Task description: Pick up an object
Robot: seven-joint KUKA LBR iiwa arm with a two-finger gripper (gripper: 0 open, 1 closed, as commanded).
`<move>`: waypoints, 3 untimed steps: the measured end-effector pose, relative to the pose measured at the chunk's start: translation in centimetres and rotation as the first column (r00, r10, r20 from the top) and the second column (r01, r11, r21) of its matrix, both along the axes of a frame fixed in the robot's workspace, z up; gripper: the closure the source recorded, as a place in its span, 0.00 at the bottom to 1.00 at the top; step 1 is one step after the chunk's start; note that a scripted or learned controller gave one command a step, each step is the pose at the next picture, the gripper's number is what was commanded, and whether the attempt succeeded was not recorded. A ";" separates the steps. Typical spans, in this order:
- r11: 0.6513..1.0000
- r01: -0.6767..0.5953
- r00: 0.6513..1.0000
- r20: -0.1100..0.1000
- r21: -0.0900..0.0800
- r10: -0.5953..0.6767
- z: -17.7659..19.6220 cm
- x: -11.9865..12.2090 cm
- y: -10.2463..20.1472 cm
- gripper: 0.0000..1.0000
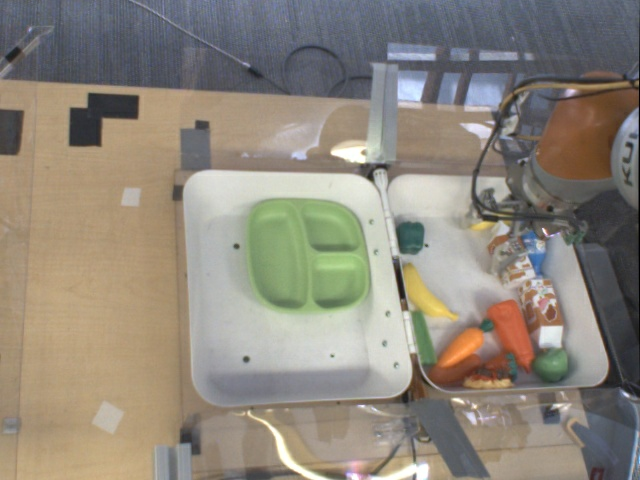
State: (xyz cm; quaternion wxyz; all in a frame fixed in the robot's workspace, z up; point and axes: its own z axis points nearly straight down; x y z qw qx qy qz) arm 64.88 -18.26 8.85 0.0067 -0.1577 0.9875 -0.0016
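Observation:
The right white bin (445,213) holds several toy foods: a yellow banana (426,296), a dark green pepper-like piece (410,235), two orange carrots (460,347) (511,331), a green round piece (551,365), a red item (486,374) and printed cartons (538,298). My gripper (518,236) hangs over the bin's far right part, just above the cartons. A small yellow piece (482,225) lies beside it. The wrist hides the fingertips.
The left white bin (220,348) carries a light green divided plate (307,254). A metal post (382,113) stands behind the divider between the bins. Cables loop above the arm's orange band (585,138) at the right.

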 end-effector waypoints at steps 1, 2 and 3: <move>0.923 -0.385 0.923 -0.004 0.001 0.385 0.7 -4.6 -1.9 0.00; 0.834 -0.552 0.834 0.000 -0.004 0.552 0.1 -2.1 9.3 0.00; 0.840 -0.542 0.840 -0.003 -0.007 0.542 0.1 0.0 2.8 0.00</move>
